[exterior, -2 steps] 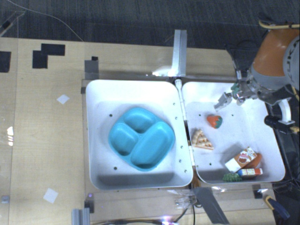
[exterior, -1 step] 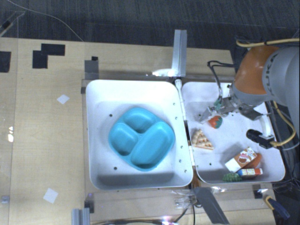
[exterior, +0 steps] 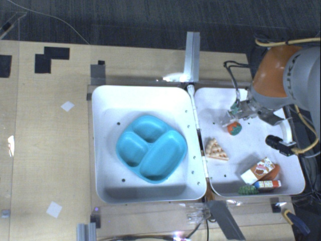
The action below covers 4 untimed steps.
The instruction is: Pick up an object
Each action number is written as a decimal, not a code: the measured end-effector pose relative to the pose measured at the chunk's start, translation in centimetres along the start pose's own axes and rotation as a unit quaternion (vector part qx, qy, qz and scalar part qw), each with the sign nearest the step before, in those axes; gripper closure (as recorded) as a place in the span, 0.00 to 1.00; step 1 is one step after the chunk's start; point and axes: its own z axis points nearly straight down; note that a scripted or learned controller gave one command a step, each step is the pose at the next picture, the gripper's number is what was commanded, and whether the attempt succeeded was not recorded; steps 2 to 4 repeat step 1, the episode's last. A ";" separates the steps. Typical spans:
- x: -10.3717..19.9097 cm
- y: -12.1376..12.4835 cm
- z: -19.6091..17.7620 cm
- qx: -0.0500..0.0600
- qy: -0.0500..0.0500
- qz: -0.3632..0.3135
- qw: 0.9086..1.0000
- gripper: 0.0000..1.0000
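The robot arm (exterior: pixel 288 79) is reaching in from the right side, over the right bin (exterior: pixel 296 185). It is grey with an orange band. Its gripper (exterior: pixel 236 112) is hanging low near the top middle of that bin. A small round thing (exterior: pixel 233 128), orange-red with a bit of green on it, is sitting right under the gripper's tip. It looks very close to the tip, maybe touching it. I cannot tell if the gripper is holding it, and I cannot tell how wide the gripper is standing, because the tip is small and blurry from up here.

More toys are lying in the same bin. A pizza slice (exterior: pixel 216 150) is lying near the left wall, a little below the round thing. A small box (exterior: pixel 260 170) in white and brown is lying near the bottom right corner. A little bottle (exterior: pixel 267 185) with an orange body is lying just below the box, and a green leafy thing (exterior: pixel 247 189) is lying just to the left of the bottle.

The left bin (exterior: pixel 108 185) is holding a blue plate (exterior: pixel 151 148) with three parts. The plate is sitting in the middle of that bin. Both bins are sitting side by side on a light wooden bench (exterior: pixel 45 149).
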 end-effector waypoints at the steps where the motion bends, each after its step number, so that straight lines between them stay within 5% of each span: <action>1: 4.0 5.1 -8.4 0.006 0.002 0.061 0.998 1.00; 4: 4.0 5.1 -8.4 0.006 0.002 0.061 0.998 1.00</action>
